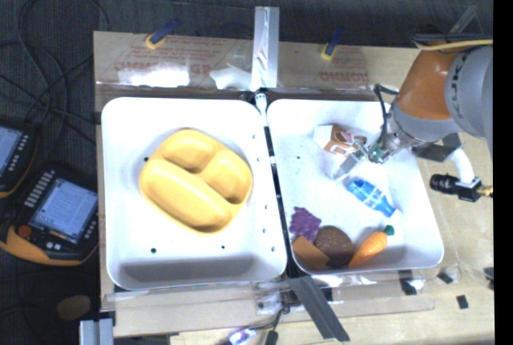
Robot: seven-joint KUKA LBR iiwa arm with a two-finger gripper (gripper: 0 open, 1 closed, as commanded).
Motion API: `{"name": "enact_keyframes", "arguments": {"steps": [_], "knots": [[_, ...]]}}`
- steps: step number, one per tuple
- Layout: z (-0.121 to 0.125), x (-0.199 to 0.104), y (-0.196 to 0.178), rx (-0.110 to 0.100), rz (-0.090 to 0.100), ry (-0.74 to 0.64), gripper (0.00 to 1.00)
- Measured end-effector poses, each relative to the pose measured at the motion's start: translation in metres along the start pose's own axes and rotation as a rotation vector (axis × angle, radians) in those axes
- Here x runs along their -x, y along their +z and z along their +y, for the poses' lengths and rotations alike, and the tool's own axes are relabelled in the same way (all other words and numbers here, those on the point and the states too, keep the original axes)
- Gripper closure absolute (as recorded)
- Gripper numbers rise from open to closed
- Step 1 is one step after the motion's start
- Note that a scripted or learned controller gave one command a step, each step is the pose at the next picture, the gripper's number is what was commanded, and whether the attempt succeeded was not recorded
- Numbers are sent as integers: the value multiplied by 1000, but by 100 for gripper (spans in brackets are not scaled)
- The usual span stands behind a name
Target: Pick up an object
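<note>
Bench: wooden top point(449, 62) on dark carpet, bearing two shallow white bins side by side.
Gripper: the pincer point(361, 160) hangs low in the right bin point(413, 183), in its upper middle part; whether its fingers are apart or together, I cannot tell, and nothing shows clearly between them.
Arm: grey with an orange band point(425, 91), reaching in over the right bin's upper right corner.
Snack packet: a white and brown packet point(341, 140) lies just beside the pincer, toward the left and slightly above it.
Blue bottle: a small blue and white bottle point(372, 196) lies just below the pincer, tilted, on the bin floor.
Lower cluster: along the right bin's near wall sit a purple bunch of grapes point(304, 221), a brown rounded object point(333, 240) and a toy carrot point(370, 247), close together.
Left bin: the left bin point(128, 255) holds one large yellow bread-like object point(195, 179), well apart from the pincer.
Surroundings: orange-edged handheld controllers point(56, 211) and black cables lie on the carpet at far left.
</note>
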State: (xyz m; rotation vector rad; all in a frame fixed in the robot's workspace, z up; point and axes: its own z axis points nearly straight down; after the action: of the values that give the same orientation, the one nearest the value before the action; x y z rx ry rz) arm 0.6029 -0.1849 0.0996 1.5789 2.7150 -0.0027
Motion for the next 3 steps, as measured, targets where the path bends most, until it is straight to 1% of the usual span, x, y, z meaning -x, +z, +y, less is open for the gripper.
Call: {"name": "enact_keyframes", "arguments": {"steps": [1, 2, 3], "knots": [[20, 22, 2, 0, -3, -311, 0], [46, 39, 9, -2, 3, -268, 0], [-26, 18, 11, 5, -8, -215, 0]]}}
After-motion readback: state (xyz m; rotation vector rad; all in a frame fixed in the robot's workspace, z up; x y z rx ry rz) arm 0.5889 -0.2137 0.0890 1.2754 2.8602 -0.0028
